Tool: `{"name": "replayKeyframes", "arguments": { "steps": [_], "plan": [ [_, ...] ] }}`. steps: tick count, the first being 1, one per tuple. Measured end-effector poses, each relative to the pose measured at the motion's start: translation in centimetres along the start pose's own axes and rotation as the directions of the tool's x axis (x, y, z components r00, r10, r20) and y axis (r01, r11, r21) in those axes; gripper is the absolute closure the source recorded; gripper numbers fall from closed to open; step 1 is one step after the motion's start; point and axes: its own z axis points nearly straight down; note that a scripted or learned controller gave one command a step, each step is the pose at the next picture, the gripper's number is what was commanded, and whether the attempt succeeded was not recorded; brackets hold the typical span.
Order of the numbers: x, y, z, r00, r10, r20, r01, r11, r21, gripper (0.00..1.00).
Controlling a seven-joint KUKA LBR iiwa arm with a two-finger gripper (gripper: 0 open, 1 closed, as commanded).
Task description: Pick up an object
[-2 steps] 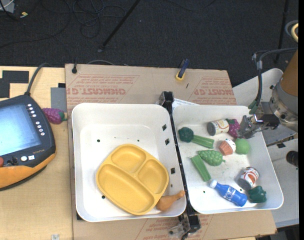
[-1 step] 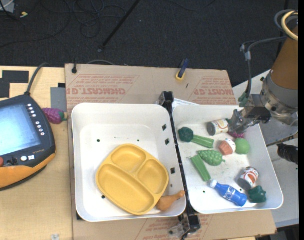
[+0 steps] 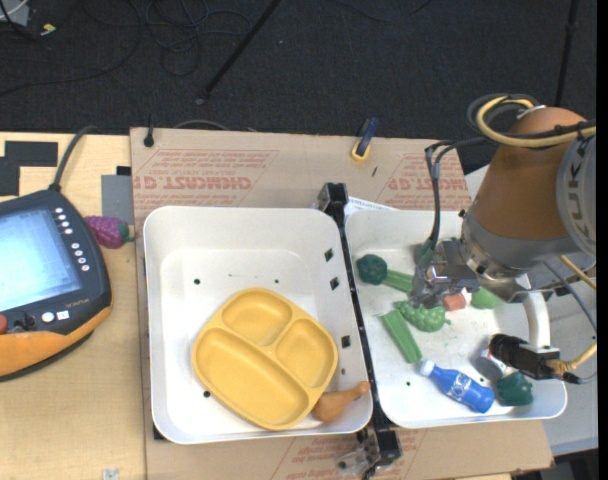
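The green toy (image 3: 424,315) lies in the right bin (image 3: 544,408) (by a blue bottle (image 3: 458,387)), with the end effector (image 3: 436,286) low over it; its grip I cannot tell

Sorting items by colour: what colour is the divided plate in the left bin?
Yellow: the divided plate shows clearly in the camera view.

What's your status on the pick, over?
Gripper down in right bin, over the green toy. No grasp visible. Green stick and orange piece crowd close beside it.
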Motion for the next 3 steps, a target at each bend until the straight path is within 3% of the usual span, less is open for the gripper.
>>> {"name": "replayKeyframes", "arguments": {
  "steps": [1, 2, 3],
  "plan": [
    [-2.3, -4.4, -8.7, 1.0, 0.004, 0.003, -0.004, 1.0, -0.015, 1.0],
    [2.1, -1.0, -19.3, 1.0, -0.005, 0.003, 0.005, 1.0, -0.023, 1.0],
    [4.5, 3.3, -9.6, 1.0, -0.005, 0.002, 0.005, 1.0, -0.001, 1.0]
  ]
}}
